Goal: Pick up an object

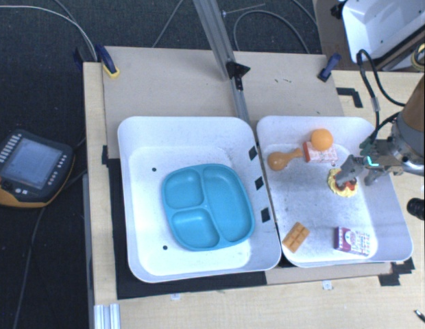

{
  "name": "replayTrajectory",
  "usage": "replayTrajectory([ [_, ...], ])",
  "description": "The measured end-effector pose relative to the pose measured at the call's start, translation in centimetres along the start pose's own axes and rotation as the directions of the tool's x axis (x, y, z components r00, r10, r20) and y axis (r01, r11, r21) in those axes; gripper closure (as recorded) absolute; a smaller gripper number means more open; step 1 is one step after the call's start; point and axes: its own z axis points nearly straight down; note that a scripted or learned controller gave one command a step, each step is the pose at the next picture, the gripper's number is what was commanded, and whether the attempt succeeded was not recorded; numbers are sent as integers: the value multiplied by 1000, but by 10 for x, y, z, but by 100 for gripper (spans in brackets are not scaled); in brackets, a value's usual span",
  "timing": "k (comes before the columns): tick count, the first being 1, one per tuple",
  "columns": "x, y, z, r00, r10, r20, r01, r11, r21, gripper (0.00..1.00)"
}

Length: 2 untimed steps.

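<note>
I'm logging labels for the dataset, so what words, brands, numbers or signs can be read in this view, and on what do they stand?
None can be read.
Small maroon box in the right bin: white print on its face, too blurred to read.
Red and white packet beside the orange ball: markings too small to read.
Handheld pendant left of the bench: lit screen, content illegible.
Blue divided tray: no text seen.

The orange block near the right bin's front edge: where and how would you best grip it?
Probably across its short sides, from straight above. The orange block lies flat and slanted in the right bin, apart from the small carton, so both long edges look free. The gripper is farther back, over a yellow object.
</note>
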Motion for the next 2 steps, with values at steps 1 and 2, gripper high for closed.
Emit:
replayTrajectory([
  [1,0,1,-1,1000,-1,0,1,1000,-3,0],
  [2,-5,9,55,1000,0,-1,0,1000,1,0],
])
